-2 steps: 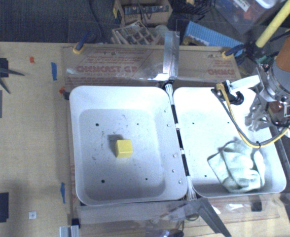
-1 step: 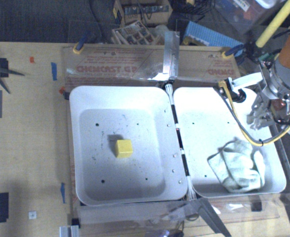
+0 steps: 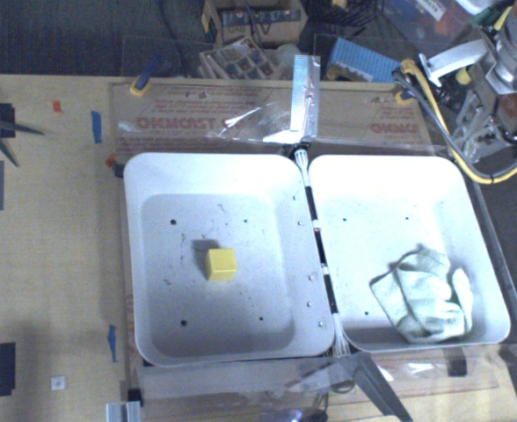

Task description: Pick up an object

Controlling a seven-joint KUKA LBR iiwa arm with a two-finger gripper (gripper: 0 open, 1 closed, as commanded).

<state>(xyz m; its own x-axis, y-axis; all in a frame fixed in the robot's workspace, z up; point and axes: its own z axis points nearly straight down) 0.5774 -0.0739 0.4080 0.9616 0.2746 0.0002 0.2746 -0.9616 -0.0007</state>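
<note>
The claw [image 3: 503, 82] sits at the far right corner of the scene, high above the right bin's [image 3: 373, 205] back edge and tangled among hoses; whether it is apart or together cannot be told, and nothing is seen in its grasp. Nearest the camera, a crumpled white cloth [image 3: 425, 295] lies in the right bin's near right corner. A small yellow block [image 3: 221, 264] rests on the floor of the left bin [image 3: 137, 236], close to its middle and well apart from the cloth. The two bins stand side by side on the table [image 3: 39, 236], their inner rims touching. Beyond them a yellow cable [image 3: 469, 170] curves past the right bin's far corner, and a blue box [image 3: 360, 60] lies farther back.
</note>
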